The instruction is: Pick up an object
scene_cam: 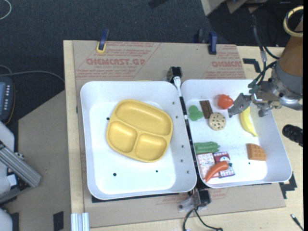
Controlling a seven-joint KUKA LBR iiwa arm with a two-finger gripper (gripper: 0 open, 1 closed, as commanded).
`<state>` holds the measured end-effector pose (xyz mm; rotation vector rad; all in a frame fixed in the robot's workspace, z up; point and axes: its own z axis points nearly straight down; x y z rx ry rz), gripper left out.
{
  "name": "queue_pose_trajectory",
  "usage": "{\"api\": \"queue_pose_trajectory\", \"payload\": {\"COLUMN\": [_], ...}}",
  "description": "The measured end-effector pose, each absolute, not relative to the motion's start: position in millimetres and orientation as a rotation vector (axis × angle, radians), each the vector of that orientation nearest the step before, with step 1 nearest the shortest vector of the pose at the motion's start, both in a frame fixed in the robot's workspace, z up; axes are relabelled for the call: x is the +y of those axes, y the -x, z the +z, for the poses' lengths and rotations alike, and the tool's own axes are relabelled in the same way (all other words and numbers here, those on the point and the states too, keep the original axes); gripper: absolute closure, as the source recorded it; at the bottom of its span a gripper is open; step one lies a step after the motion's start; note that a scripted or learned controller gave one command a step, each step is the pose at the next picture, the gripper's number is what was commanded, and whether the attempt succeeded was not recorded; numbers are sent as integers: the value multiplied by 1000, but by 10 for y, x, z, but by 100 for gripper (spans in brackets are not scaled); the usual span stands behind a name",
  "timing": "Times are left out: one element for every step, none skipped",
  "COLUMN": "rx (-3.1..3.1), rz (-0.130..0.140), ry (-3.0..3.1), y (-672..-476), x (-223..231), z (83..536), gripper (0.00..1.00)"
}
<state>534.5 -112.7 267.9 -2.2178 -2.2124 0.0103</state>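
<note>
Lying lengthwise up-down in the right bin, the banana sits beneath the fingers, spread apart.

Single fixed camera, high above bench, looking down at slant. Far enough to take in both bins: right bin under gripper, left bin well off to gripper's left in frame. Arm enters from frame right.

yellow divided plate in left bin | clamps: yellow, blue
</note>
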Motion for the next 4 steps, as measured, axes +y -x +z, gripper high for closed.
{"api": "queue_pose_trajectory", "payload": {"rx": [-2222,-2217,-2216,-2215], "rz": [-1,5,6,6], "ry": [2222,2219,2218,2218], "y": [-5365,-5336,-5373,-5272], "x": [-1126,-1156,-1189,-1237], "z": [2737,2302,1682,1142], "gripper": [0,0,0,0]}}
